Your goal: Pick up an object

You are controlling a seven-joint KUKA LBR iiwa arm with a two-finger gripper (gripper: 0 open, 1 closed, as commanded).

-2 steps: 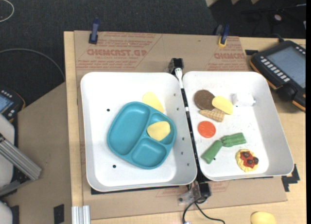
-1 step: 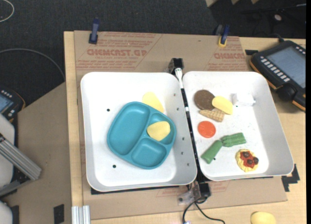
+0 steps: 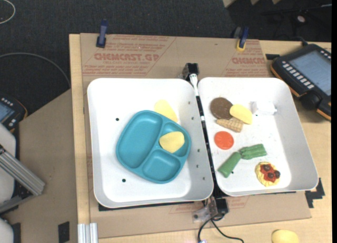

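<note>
Main risk: crowding in the right bin (image 3: 298, 131). Brown disc (image 3: 221, 107), yellow lump (image 3: 241, 114) and tan wafer (image 3: 229, 125) packed together, touching or overlapping, so easily pinched two at once or knocked aside. Orange disc (image 3: 224, 140) lying flat and thin on the bin floor, hence likely to slip out of a pinch from above. Green piece (image 3: 241, 158) long, bent, slanted; apt to swing if caught off-centre. Small pizza-like round (image 3: 267, 173) near the front right corner, close to the wall, with little room there. In the left bin (image 3: 100, 131), a teal divided tray (image 3: 142, 147) holding a pale yellow piece (image 3: 171, 141); raised rims possibly blocking a low approach. All toy food, smooth and probably plastic, though hard to judge from this height. Cannot tell whether the claw is apart or together.
</note>
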